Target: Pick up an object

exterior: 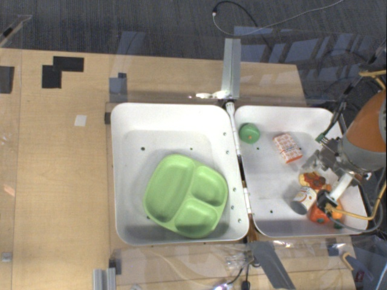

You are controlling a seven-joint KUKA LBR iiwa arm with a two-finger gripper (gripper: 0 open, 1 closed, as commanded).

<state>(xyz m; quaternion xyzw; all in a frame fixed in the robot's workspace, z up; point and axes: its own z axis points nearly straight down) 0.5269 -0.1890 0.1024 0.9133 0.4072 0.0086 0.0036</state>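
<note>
The right bin (266,180) holds several small objects. A green ball (248,133) lies near its far left corner, and a red and white packet (287,147) lies to the right of it. An orange-brown item (313,180), a small grey and white cylinder (300,201) and an orange toy (323,214) cluster by the near right side. My gripper (326,165) hangs low over the bin's right part, just above and right of the orange-brown item. The arm's orange band (369,128) is behind it. I see nothing clearly held.
A green divided plate (186,196) lies in the left bin (130,162), toward its near side. A metal post (231,68) stands behind the wall between the two bins. Cables (354,216) run along the right bin's right edge.
</note>
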